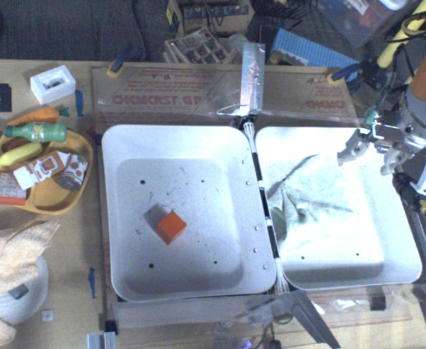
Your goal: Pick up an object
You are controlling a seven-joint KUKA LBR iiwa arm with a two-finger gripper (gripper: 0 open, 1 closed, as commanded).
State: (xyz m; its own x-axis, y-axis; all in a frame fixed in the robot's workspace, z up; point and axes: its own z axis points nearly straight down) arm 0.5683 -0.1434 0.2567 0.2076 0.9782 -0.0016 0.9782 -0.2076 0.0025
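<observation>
While the orange block sits alone in the left bin, the gripper hangs over the right bin's far corner — jaws spread, holding nothing — near a pale cloth.

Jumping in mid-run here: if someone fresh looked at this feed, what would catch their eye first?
Probably the orange block, bright and alone on the floor of the left bin. Next, the pale crumpled cloth spread across the right bin, with the gripper poised over that bin's far right corner. Off to the left of the bench, a yellow bowl piled with toy food adds a splash of colour.
</observation>
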